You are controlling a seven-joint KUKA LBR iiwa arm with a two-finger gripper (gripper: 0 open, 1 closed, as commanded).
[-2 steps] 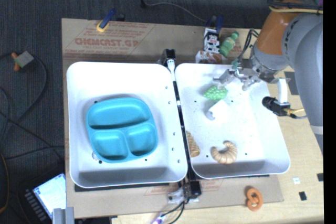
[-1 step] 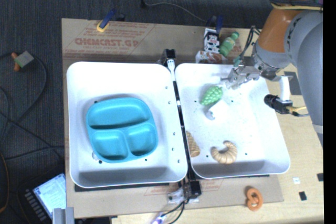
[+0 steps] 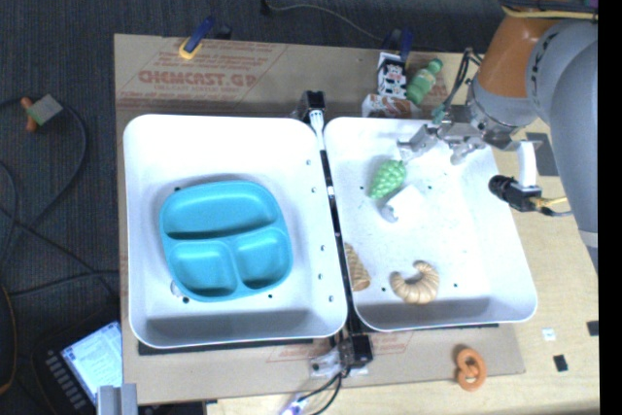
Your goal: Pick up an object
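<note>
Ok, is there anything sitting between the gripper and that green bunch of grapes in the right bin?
Nothing visible stands between them. The gripper hangs over the far part of the right bin, and the green grapes lie just down and left of it on bare white floor. The croissant lies well off near the front wall.

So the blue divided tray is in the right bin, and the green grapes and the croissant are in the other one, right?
Not quite. The camera view shows the blue divided tray in the left bin. The green grapes and the croissant do lie in the other one, the right bin.
</note>
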